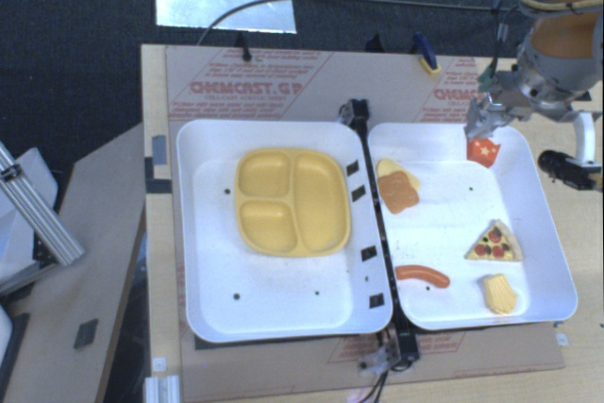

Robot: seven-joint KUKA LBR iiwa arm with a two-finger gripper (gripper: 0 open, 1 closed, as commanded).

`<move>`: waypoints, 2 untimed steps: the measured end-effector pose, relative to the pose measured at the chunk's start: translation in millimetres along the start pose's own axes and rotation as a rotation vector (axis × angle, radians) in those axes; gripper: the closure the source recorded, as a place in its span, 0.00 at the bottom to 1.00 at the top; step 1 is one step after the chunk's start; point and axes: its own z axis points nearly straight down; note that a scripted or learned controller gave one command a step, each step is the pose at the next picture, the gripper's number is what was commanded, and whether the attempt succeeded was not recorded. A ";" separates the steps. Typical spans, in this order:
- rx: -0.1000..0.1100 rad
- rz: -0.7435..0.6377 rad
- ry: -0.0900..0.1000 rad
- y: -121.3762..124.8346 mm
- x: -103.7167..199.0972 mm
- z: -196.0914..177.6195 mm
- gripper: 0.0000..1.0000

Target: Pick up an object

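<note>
The gripper (483, 132) is seen at the upper right of the right bin (543, 203), approx. 1 o'clock from that bin's centre. A small red-orange block w/ a pale mark (483, 151) sits directly under the fingertips, touching or just below them. Whether it is pinched between the fingers or merely beneath them cannot be told, and the finger opening cannot be told either.

4 other items are left in the right bin: a sandwich-like toy (397, 188) at 9 o'clock, a pizza slice (494, 243) at 4 o'clock, a sausage (422, 276) at 6 o'clock, and a yellow piece (499, 293) at 5 o'clock. A yellow divided plate (291, 202) is held in the left bin (203, 231).

The step in hand is judged to be the grasp or first lift of the red-orange block. It is best done w/ the fingers centred on the block, closed squarely on 2 opposite faces, and raised straight up, slowly, so the nearby bin wall at 12 o'clock is not struck. A firm grip should be confirmed before any sideways travel.
</note>
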 end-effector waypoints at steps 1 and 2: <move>0.000 0.000 0.000 -12.0 43.0 0.8 1.00; 0.001 -0.001 0.001 -21.8 90.8 15.7 1.00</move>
